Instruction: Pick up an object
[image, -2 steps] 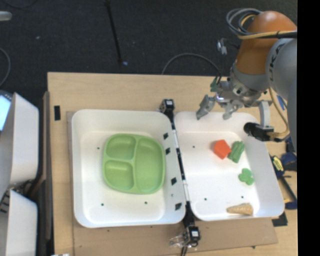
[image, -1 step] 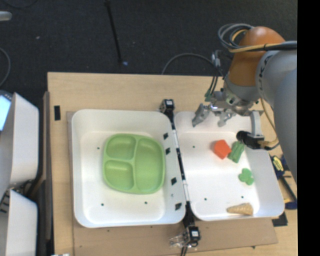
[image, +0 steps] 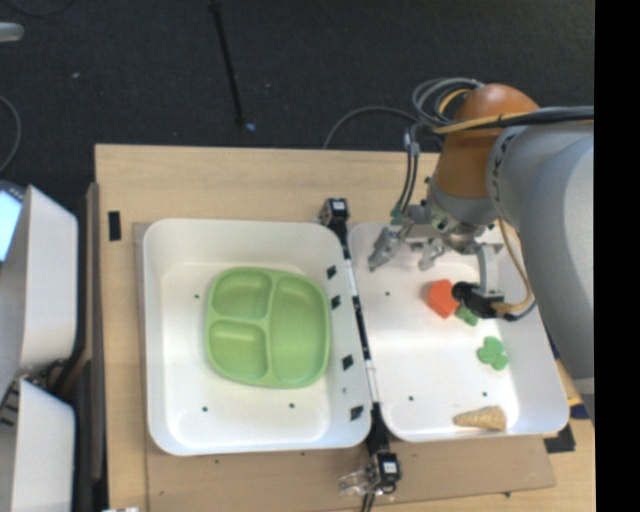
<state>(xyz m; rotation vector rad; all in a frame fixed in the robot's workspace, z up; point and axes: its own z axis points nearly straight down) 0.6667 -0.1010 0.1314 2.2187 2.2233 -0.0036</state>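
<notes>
- Sitting out in the open is the orange block (image: 441, 298), in the far half of the view's right-hand bin (image: 420, 375), flat on the white floor.
- Right beside it, on the side away from the bin divider, there's a small green piece (image: 467, 316), close to touching the block or just apart; the view is too coarse to tell which.
- A little nearer the camera lies a green leaf-shaped toy (image: 491, 351), clear of the block.
- Down by the near rim of that same bin lies a tan cone (image: 482, 419) on its side, well apart from the others.
- The gripper (image: 401, 262) hangs over the bin's far corner, near the divider, its two fingers (image: 378, 256) spread wide with nothing between them, and the orange block is near it but not touched.
- Behind it the grey arm (image: 545, 185) comes in from the right, its orange band (image: 470, 150) above the wrist.
- Across the divider, the left-hand bin (image: 160, 300) holds a green divided plate (image: 268, 326), lying flat near its middle.
- Both bins rest side by side on the wooden bench (image: 200, 170).
</notes>
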